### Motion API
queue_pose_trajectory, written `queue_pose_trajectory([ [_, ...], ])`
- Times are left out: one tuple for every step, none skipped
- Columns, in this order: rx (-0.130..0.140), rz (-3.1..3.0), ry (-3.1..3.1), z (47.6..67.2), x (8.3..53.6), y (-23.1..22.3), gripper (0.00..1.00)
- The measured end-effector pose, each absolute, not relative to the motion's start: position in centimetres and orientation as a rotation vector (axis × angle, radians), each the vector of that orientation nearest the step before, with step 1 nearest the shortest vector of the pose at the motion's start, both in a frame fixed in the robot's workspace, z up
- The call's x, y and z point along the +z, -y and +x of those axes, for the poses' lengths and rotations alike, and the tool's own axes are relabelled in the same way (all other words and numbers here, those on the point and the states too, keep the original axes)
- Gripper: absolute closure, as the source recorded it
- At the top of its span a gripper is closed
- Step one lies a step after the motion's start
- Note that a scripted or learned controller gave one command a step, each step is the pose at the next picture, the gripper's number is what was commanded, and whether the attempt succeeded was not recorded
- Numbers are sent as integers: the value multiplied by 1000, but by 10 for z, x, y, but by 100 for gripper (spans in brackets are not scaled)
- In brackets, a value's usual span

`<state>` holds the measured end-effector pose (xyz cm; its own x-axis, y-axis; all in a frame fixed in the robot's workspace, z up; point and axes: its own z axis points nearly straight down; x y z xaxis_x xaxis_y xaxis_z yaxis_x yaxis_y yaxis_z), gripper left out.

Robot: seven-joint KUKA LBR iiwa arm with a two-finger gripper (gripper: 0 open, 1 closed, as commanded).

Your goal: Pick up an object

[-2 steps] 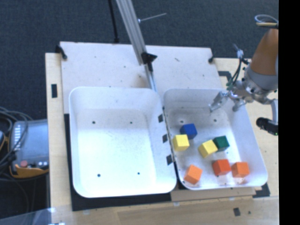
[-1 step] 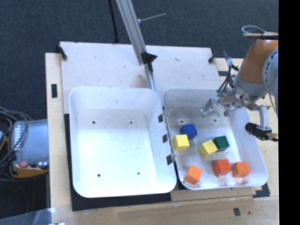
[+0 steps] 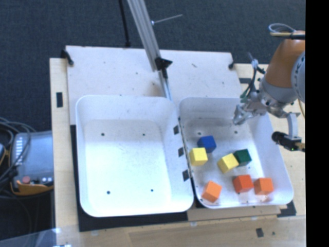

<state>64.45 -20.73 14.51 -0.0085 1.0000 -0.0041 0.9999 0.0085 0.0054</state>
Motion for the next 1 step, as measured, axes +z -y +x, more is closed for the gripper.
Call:
queue_pose_trajectory([
  [5, 2209, -2224, 650, 191, 209, 100],
])
